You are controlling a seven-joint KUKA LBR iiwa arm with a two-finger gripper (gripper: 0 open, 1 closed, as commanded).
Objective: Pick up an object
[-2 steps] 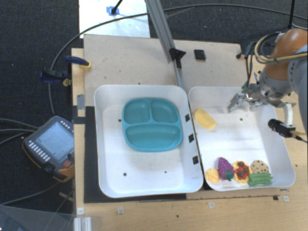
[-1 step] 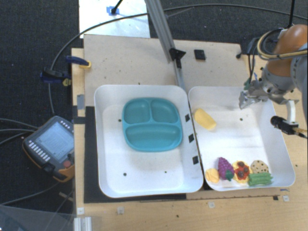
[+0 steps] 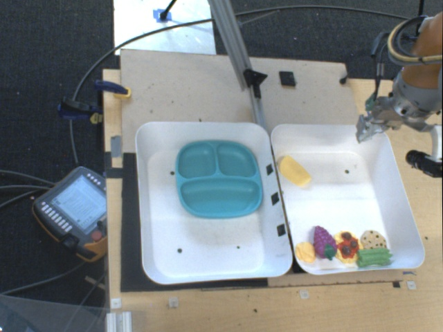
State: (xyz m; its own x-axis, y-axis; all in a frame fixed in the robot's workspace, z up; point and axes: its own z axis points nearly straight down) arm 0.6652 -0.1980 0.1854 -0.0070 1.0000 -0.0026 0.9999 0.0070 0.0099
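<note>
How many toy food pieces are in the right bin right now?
6. A yellow block lies alone near the divider; along the front wall sit a lemon slice, grapes, pizza, cookie and green beans.

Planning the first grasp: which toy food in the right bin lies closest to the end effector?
The yellow block, alone by the divider; the others cluster along the bin's near edge, farther from the end effector.

The arm (image 3: pixel 422 54) is cut off by the right edge above its wrist. The hand (image 3: pixel 367 128) is too small to resolve at the fingertips. The toy foods (image 3: pixel 344 246) in the right bin's near corner overlap, hiding parts of each other. The pendant (image 3: pixel 73 211) screen text is illegible.
</note>
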